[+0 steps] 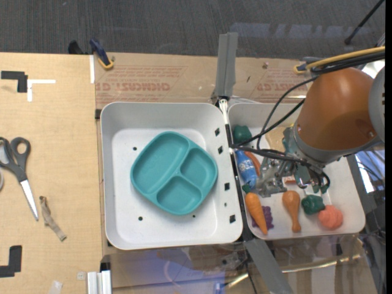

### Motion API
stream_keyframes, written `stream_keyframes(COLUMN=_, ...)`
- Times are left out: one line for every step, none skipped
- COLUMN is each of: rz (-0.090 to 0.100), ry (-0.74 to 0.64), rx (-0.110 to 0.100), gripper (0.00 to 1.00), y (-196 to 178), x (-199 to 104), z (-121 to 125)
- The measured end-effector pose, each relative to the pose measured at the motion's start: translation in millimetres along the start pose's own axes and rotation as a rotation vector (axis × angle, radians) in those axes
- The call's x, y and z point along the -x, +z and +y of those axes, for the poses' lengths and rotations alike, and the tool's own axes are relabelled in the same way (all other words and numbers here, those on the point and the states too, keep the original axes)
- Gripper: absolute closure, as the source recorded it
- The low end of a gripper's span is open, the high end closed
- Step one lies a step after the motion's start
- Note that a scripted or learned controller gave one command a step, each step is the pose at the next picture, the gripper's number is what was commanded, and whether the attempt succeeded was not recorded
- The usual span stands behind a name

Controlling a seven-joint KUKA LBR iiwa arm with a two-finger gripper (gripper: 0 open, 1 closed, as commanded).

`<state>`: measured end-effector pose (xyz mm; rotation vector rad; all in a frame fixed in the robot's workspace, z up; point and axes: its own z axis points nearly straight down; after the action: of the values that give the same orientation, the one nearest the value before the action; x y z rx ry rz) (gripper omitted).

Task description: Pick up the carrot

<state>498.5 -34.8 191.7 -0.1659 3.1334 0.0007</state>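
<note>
White bins: two, a left bin point(116, 182) and a right bin point(358, 219), side by side.
Teal divided plates point(174, 173): one, three compartments, in the left bin.
Carrots point(256, 211): one, orange, in the right bin.
Drumstick-shaped toys point(293, 208): one, orange-tan.
Blue bottles point(247, 168): one, lying flat.
Green pieces: two, one dark green point(242, 133) at the far end, one point(313, 204) near the front; kinds unclear.
Pink-orange round items point(331, 217): one, possibly a peach.
Purple pieces point(268, 215): one, small, beside the carrot.
Scissors point(19, 170): one pair, on the bench.
Blue clamps point(101, 52): one.
Robot arms point(337, 112): one.
</note>
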Motion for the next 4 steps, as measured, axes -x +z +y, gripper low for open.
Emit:
stream_keyframes(rz=0.000, ry=0.000, rx=0.000, gripper=0.00, y=0, x=0, z=0)
stream_keyframes(rz=0.003, ry=0.227, rx=-0.001, gripper=0.00, y=26, x=-22, z=-64)
stream_keyframes(rz=0.003, ry=0.153, rx=0.000, gripper=0.00, y=100, x=-26, z=-56)
stream_keyframes(rz=0.001, ry=0.151, rx=-0.001, gripper=1.00, y=91, x=-25, z=-56)
